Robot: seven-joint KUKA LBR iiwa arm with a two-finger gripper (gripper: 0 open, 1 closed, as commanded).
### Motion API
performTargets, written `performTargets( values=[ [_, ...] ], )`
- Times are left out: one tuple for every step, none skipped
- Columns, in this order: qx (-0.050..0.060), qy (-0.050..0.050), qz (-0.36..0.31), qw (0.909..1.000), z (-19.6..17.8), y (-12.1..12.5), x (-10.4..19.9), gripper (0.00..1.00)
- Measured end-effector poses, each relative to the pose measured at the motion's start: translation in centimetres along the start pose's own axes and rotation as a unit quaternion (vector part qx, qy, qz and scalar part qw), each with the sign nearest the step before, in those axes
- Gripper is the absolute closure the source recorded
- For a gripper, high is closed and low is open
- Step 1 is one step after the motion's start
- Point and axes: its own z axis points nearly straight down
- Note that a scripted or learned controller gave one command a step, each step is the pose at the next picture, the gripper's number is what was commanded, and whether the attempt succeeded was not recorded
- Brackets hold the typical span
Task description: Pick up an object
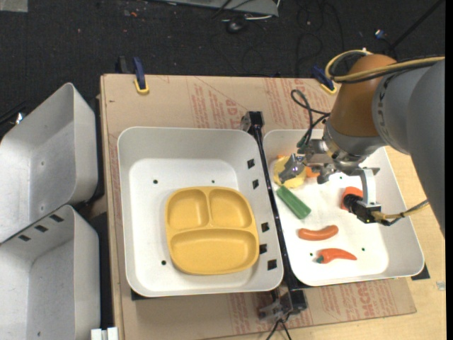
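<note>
Arm low over right bin (403, 261), gripper (306, 167) near bin's left wall at upper-left corner, over a yellow banana-like toy (291, 174); can't tell if the claw is apart or together. To do it well: centre over one item, drop straight, avoid the wall. Green block (293, 201) lies flat, angled along left wall, hard plastic look. Orange sausage (318, 233) and orange chilli (335, 256) near the front edge, smooth, curved, likely to roll. Left bin (134, 261) holds a yellow divided plate (211, 229), glossy
</note>
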Motion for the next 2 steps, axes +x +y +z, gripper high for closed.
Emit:
performTargets(
  values=[
    [-0.002,0.0,0.0,1.0,-1.3,0.1,0.0,1.0],
    [-0.005,-0.001,0.0,1.0,-7.5,0.4,-0.7,1.0]
  ],
)
